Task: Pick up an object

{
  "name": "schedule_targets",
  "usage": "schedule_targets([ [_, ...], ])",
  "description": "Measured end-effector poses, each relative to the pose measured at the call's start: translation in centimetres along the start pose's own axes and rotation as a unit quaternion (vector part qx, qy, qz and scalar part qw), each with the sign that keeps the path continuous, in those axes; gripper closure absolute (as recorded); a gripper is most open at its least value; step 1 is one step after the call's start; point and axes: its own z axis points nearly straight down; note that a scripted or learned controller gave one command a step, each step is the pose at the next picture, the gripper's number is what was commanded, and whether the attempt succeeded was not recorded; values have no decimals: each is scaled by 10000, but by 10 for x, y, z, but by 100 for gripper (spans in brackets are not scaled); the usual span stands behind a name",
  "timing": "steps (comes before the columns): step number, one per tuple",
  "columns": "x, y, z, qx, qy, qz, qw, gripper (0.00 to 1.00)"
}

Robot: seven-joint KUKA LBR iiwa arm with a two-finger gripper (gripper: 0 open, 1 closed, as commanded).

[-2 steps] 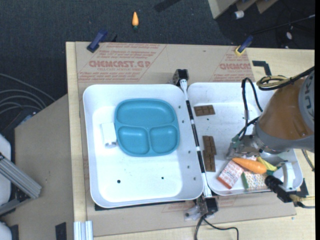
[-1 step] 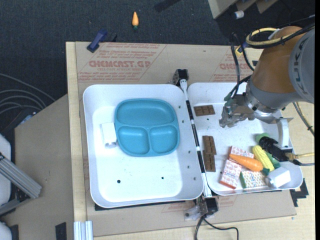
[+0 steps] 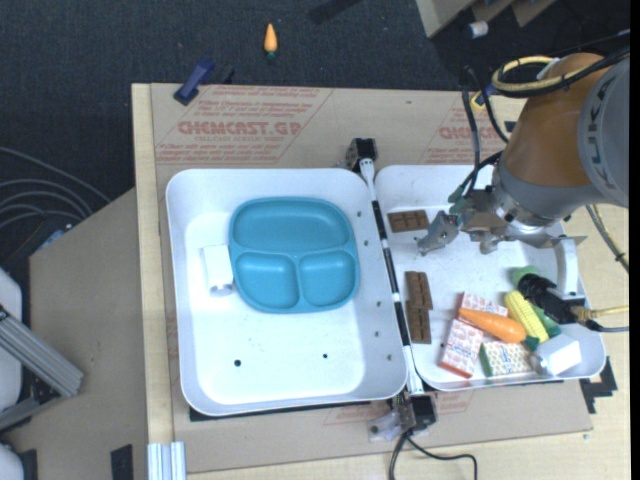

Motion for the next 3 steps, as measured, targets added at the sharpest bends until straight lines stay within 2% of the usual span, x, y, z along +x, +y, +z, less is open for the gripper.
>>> schedule_targets([
  [1, -25, 20, 99, 12, 0, 8, 10000, 0],
  [2, -25, 21, 88, 0, 0, 5, 10000, 100],
  [3, 29, -2, -48, -14, 0, -2, 10000, 100],
])
